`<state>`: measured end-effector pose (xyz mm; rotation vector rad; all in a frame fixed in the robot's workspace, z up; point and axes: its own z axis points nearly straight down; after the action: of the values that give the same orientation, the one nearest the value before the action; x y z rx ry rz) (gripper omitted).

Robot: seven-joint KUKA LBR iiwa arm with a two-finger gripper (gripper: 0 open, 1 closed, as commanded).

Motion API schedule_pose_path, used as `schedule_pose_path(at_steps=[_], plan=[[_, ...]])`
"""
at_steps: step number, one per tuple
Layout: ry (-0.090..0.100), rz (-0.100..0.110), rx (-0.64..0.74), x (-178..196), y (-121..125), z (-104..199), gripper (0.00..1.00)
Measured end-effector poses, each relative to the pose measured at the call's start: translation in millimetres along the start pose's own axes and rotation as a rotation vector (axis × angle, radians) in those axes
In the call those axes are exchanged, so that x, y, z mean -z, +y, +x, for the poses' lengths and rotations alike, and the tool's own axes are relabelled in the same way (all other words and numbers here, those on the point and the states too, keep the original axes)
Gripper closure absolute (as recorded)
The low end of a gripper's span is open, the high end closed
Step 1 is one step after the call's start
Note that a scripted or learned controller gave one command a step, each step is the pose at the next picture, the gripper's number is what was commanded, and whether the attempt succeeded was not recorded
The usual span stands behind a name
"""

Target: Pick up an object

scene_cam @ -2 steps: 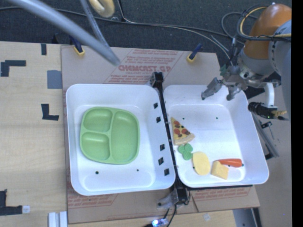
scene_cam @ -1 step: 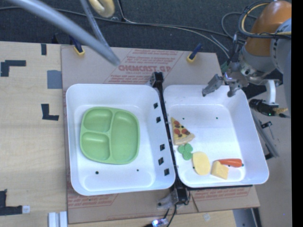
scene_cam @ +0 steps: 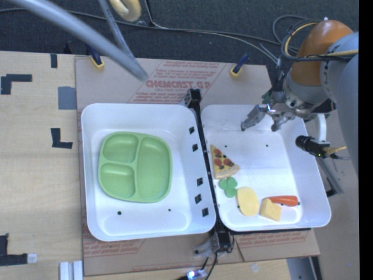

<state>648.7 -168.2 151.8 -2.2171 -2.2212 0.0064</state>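
Cardboard point(scene_cam: 175, 77) under the bins reads "CHEMCAST GP".

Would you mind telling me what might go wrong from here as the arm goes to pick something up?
1. The claw hovers over the right bin's bare far end, apart from the toys, so a straight descent would likely close on nothing.
2. The yellow piece, cheese wedge and orange piece crowd together, so a grasp may nudge a neighbour.
3. The pizza slice lies flat beside the bin's left wall, so the claw may slip.
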Motion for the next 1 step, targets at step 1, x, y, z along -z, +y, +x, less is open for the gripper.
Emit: schedule_pose_path(at_steps=[1], plan=[[0.0, 0.0, 0.0, -45.5, -6.8, 1.8, 0.0]])
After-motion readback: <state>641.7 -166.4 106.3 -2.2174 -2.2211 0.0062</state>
